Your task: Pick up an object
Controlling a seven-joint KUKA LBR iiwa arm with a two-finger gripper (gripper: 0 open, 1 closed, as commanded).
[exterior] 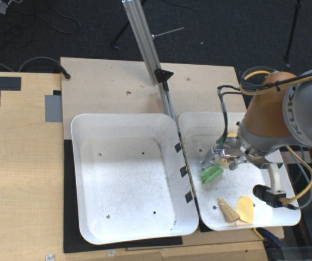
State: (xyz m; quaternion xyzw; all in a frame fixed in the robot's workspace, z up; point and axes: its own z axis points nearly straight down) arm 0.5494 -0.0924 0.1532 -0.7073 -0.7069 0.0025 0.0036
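Target candidate: green piece (212, 173), lying in right bin (199, 128) toward the bin's 9 o'clock side, close to the wall shared w/ left bin (123, 184). Elongated, lying at a slant; appeared to rest on bin floor, though shadow made this uncertain.

Gripper (216, 156) sat at green piece's 12 o'clock, touching or just above it; view too coarse to separate the two. Claw state: couldn't tell whether spread or pressed together, and nothing was clearly seen pinched. Arm (270, 113) reached in from 3 o'clock, wrist bent down over the bin.

Other items, same bin: tan cone (227, 210) at approx 5 o'clock of green piece, well apart from gripper; yellow piece (246, 208) just beside cone at its 3 o'clock, poss. touching.

Progress (judgement): approach to object looked done; grasp unconfirmed; lift not yet done. Remaining: secure green piece, raise it clear of bin floor
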